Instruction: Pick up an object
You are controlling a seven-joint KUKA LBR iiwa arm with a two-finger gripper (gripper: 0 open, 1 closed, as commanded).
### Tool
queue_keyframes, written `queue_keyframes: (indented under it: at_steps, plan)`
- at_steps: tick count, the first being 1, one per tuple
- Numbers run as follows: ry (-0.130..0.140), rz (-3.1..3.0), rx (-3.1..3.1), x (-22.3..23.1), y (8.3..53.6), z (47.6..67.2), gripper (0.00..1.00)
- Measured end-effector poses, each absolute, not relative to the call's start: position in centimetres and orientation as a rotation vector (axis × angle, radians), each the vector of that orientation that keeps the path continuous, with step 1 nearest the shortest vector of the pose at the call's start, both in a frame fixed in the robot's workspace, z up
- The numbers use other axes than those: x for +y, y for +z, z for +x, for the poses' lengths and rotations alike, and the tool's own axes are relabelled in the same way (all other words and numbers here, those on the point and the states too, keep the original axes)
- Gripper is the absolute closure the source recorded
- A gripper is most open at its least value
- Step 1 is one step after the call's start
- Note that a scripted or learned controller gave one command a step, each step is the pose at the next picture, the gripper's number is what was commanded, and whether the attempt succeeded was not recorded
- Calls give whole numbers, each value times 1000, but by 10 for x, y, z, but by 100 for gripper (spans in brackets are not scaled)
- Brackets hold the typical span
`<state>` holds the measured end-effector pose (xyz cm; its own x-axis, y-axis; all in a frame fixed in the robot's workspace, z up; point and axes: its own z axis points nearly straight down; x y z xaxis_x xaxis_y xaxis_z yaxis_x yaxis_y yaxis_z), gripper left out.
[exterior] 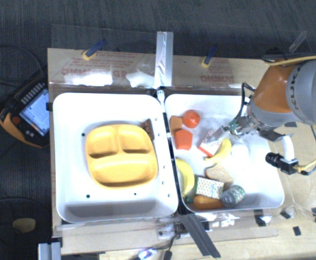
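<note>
The arm [296,93] is a thick grey cylinder with a broad orange band, narrowing beside the right bin [266,196] into a dark wrist carrying green and metallic parts and thin black cables

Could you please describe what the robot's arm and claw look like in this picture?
The arm is a thick, rounded grey tube with a broad orange band above the wrist. Dark thin cables run beside the band. The claw is small and metallic, with green and dark parts. A white piece with a black cylinder juts below the wrist.
</note>
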<state>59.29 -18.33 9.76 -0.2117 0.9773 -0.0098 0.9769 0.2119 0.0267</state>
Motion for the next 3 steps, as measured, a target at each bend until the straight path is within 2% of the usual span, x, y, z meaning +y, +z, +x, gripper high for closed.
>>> queue_keyframes:
  at_steps: [2,3]
  plan:
    - [16,1725,2590,-175,97,574,0]
    - [24,1725,2591,-174,109,576,100]
